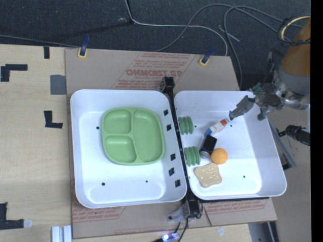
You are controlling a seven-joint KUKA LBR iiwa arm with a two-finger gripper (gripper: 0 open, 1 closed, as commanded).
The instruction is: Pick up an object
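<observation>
The right bin [252, 158] holds several small items. An orange ball [219, 156] lies beside a black block [208, 144]. A tan toast-shaped piece [208, 175] sits just below them. A small white and red item [217, 127] rests further back. Two green ridged pieces [185, 125] [192, 156] lie along the bin's left wall. My gripper [251, 107] hovers over the bin's far right corner, above and to the right of the white and red item. Its fingers [240, 108] are spread apart with nothing between them.
The left bin [88, 150] holds a green divided plate [133, 135]. A black divider with clips [174, 135] runs between the bins. Cables [212, 19] lie on the dark surface behind the bench. The arm's wrist [295, 79] stands at the right edge.
</observation>
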